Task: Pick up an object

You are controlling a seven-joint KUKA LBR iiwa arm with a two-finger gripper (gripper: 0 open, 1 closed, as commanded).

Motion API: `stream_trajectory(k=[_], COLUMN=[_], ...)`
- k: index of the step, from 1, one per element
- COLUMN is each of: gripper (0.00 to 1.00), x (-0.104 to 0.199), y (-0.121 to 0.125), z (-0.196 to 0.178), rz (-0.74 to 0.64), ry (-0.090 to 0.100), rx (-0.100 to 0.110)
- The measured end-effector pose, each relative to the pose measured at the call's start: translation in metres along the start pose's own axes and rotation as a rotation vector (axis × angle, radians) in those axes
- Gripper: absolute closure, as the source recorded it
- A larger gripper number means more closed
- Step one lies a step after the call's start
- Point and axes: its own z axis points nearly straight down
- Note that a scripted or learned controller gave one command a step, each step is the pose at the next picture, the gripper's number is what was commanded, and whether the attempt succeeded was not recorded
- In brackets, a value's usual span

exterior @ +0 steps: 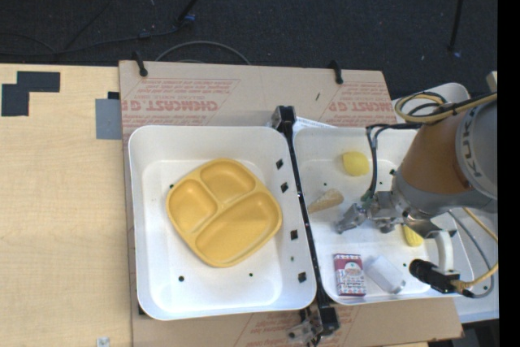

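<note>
Reaching low into the right bin point(325, 272) to grasp something, the tool point(351, 219) sits just at five o'clock from the tan wedge point(325, 200), its opening impossible to judge.

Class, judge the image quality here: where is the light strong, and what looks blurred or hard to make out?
Camera view: the white bins are brightly lit and nearly washed out, the floor behind is dark; the yellow divided plate is sharp; the gripper is small and dim, its shape hard to read.
</note>
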Motion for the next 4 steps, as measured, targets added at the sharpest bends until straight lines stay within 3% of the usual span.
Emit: stream_trajectory(k=[1, 4], gripper=[1.00, 1.00], x=[-0.001, -0.002], y=[0.001, -0.004], z=[-0.013, -0.183], rz=[0.004, -0.002], ry=[0.000, -0.002], rx=[-0.003, -0.008])
